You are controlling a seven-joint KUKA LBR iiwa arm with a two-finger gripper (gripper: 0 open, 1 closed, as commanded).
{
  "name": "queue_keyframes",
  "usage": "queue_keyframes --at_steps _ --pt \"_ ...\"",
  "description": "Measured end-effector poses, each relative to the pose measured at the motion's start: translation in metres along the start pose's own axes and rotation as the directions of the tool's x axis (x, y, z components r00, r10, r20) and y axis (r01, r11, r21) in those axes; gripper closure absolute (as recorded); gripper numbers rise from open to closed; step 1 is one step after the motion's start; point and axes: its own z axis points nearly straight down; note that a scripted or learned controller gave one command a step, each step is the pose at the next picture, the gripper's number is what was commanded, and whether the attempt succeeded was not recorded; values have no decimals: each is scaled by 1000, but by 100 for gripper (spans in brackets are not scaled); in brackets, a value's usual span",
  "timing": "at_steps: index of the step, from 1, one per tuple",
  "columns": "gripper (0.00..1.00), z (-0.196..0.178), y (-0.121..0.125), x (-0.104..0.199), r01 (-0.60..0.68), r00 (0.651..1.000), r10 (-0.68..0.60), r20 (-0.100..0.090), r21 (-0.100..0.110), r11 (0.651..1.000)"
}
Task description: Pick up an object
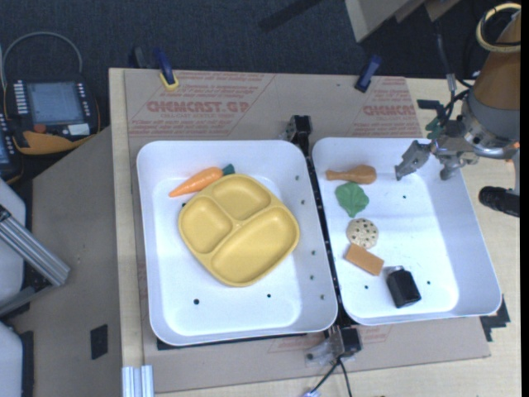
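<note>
Here we see the tool with fingers apart, gripping nothing, above the right bin's far edge.

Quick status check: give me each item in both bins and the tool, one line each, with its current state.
Tool: open, holding nothing, over the right bin's upper part.
Drumstick: lying flat, right bin, untouched.
Green piece: resting below the drumstick.
Cookie: lying flat.
Orange block: lying flat below the cookie.
Black block: lying by the near wall.
Yellow plate: upright, left bin, compartments empty.
Carrot: lying against the plate's far edge.
</note>
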Motion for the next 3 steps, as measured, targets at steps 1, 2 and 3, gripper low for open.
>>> queue_keyframes --at_steps 1,2,3 --pt "0 -9 3 1 3 1000 -3 3 -15 1000" --pt "0 42 -5 -6 3 1000 -3 1 -9 1000" --pt "0 84 -6 -6 3 1000 -3 1 -10 1000"
